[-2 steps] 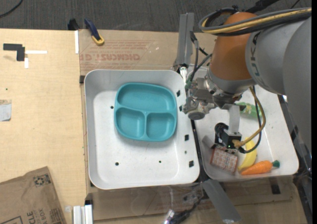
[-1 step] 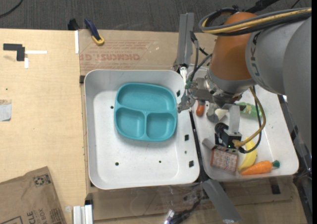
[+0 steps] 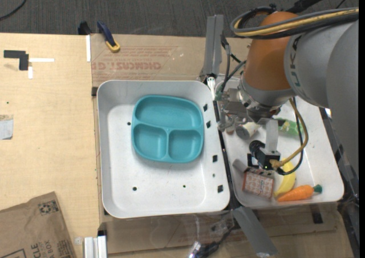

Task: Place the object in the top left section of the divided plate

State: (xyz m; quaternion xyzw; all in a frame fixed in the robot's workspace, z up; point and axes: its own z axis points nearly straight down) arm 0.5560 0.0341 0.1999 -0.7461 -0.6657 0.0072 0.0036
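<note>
A teal divided plate lies in the left white bin, with one long section at the back and two smaller ones at the front. Nothing lies on the plate. My gripper hangs low over the back left part of the right bin, close to the wall between the bins. A small grey thing lies just beside it, and I cannot see whether it is held. The wrist hides what is directly under the gripper.
In the right bin lie an orange carrot, a yellow banana, a brown patterned box and a green thing. A cardboard sheet covers the bench at the left.
</note>
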